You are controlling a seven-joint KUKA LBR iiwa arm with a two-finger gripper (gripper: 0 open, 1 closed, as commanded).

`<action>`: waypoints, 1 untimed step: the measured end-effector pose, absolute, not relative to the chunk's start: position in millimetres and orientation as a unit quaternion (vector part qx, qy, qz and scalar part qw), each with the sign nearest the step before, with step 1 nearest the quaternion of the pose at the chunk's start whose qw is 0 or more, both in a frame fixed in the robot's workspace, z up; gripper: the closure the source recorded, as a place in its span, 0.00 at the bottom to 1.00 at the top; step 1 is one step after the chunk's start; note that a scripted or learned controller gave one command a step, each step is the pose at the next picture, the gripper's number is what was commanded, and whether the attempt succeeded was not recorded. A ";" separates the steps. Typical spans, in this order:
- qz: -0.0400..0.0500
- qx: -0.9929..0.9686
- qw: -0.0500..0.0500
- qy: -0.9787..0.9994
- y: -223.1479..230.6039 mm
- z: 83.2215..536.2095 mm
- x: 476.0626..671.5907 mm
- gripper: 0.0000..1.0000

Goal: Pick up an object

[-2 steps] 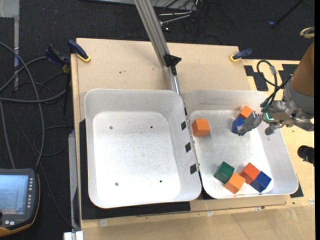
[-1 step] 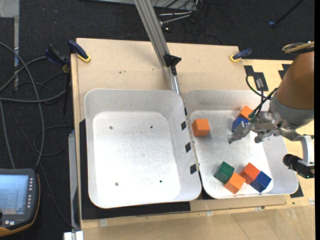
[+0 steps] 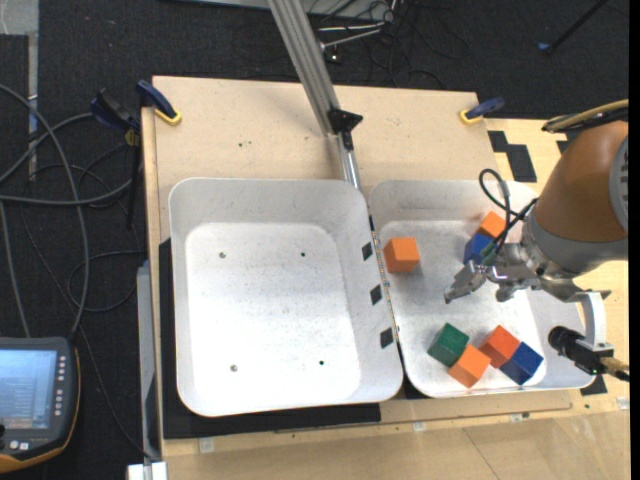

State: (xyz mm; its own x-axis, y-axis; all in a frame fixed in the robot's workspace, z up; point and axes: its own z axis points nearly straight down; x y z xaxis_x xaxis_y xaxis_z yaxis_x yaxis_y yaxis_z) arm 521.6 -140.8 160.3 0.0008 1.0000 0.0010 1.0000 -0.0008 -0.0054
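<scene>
Camera view, looking down, showed you no object lifted yet: every piece lay on the floor of the right bin (image 3: 420, 190). The closest candidates were a blue block (image 3: 478, 249) and, touching it on the far side, an orange block (image 3: 491, 225), both just beside the gripper (image 3: 462, 286) near the wrist. A lone orange cube (image 3: 402, 254) sat apart to the left, near the wall shared with the left bin (image 3: 260, 298). Towards the front edge a green cube (image 3: 448, 343), a lower orange cube (image 3: 469, 367), a reddish-orange cube (image 3: 502, 344) and a blue cube (image 3: 522, 363) were bunched together, touching or nearly so. The gripper hung over bare bin floor between these groups, with nothing visibly in it; whether it was open or closed you could not tell from this angle. You would judge this as the approach step, with a target to be settled. The next move called for centring over a single piece, and the lone cube offered the cleanest access. No brand or label was readable; the screen of the handheld controller (image 3: 30, 398) at lower left was too small to read.
</scene>
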 end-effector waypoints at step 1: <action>0.002 -0.707 0.003 -0.707 -132.8 114.2 519.1 0.00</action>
